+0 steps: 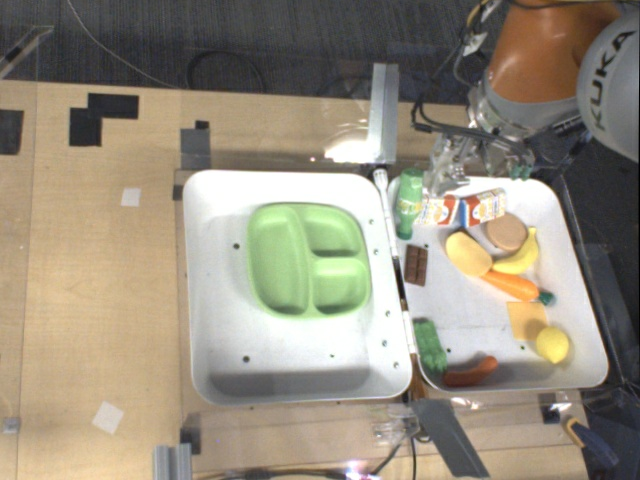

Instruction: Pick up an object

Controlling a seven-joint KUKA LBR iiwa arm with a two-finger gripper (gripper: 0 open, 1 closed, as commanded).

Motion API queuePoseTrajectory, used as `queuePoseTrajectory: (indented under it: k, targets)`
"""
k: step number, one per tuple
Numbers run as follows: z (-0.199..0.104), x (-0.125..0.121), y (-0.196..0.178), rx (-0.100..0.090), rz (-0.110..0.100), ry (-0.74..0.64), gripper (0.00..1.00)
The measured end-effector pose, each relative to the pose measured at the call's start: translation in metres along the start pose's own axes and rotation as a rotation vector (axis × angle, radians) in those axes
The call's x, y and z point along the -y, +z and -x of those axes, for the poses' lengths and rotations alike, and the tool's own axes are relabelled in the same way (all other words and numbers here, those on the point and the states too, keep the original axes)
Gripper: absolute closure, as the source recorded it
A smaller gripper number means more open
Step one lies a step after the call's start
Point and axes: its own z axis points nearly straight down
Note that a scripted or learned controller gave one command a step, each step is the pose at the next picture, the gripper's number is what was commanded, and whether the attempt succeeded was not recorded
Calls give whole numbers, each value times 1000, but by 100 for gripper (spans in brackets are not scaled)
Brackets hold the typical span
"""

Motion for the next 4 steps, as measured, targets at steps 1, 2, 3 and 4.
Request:
queuePoseTrajectory:
  k: [1, 2, 3, 4]
  targets:
    - [3, -1, -14, 12, -1, -2, 100]
    - [-8, 39, -56, -26, 1, -162, 100]
    - [-40, 96, -10, -30, 6, -395, 100]
    - [-89, 132, 31, -32, 8, -493, 100]
